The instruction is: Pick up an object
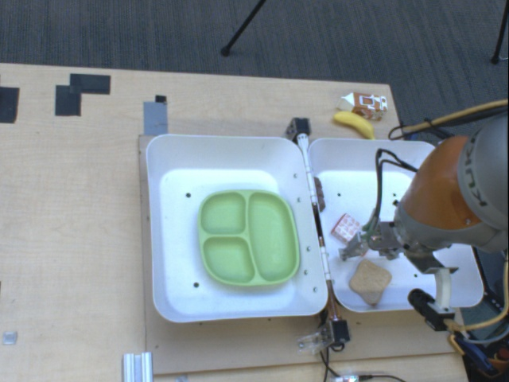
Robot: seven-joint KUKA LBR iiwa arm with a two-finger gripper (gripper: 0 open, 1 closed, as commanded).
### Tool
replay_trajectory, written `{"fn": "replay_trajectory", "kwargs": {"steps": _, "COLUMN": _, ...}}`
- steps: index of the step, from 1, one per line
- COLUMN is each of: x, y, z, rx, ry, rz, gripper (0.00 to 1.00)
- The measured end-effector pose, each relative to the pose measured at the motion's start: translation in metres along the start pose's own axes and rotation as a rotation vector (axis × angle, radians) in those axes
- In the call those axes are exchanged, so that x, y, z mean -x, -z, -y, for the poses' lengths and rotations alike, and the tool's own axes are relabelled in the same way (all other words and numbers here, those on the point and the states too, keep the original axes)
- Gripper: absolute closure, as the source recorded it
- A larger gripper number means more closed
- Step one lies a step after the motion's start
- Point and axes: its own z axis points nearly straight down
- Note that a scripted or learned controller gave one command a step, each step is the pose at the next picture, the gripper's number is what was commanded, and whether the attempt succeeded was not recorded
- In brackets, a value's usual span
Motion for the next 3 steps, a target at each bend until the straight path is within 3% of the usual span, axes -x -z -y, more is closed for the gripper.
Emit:
{"fn": "replay_trajectory", "kwargs": {"steps": 1, "x": -0.001, "y": 0.011, "z": -0.002, "rx": 0.004, "ry": 0.004, "rz": 0.0, "gripper": 1.0}}
{"fn": "replay_trajectory", "kwargs": {"steps": 2, "x": -0.001, "y": 0.01, "z": -0.002, "rx": 0.003, "ry": 0.003, "rz": -0.001, "gripper": 0.0}}
{"fn": "replay_trajectory", "kwargs": {"steps": 3, "x": -0.001, "y": 0.021, "z": -0.003, "rx": 0.007, "ry": 0.008, "rz": -0.001, "gripper": 1.0}}
